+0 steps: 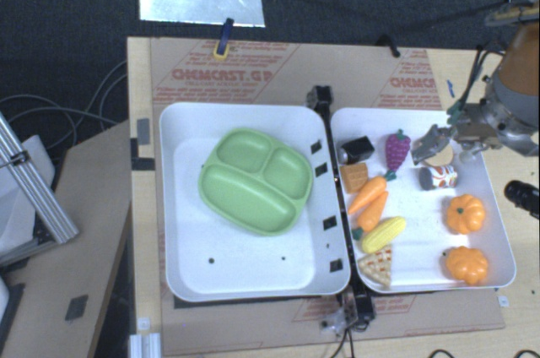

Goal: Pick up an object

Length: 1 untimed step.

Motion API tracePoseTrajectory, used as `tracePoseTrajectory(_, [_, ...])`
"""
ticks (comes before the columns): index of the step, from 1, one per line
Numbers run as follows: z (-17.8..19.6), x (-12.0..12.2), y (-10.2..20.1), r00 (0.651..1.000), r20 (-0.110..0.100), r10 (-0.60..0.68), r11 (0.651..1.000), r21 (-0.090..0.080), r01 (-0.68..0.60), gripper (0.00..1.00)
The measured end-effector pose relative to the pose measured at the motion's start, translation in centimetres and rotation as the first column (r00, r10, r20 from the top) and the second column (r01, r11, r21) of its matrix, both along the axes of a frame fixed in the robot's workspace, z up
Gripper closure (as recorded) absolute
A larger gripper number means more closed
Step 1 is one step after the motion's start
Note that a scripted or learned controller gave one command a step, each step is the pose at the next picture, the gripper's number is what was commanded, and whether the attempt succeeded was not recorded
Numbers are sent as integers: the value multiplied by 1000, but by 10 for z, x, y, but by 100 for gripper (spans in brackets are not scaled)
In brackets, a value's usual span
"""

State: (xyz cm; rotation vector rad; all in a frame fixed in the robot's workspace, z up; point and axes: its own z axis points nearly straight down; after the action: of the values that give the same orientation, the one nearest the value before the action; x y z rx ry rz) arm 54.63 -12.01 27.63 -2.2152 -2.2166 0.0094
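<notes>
While tool (436, 147) hovers, spread and empty, carrot (368, 196) lies diagonal, tip lower left.

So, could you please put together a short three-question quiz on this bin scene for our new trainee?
1. True or false: the green divided plate lies in the left bin.
2. How many orange pumpkins sit in the right bin? A) one B) two C) three
3. Fill in the blank: the gripper hovers over the right bin, just above the small ____ can.

Key:
1. True.
2. B: one pumpkin lies above the other pumpkin near the bin's right side.
3. Red and white.
</notes>
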Motion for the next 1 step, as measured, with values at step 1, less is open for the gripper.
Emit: tracePoseTrajectory(1, [6,2,0,1000,11,2,1000,-2,-2,0])
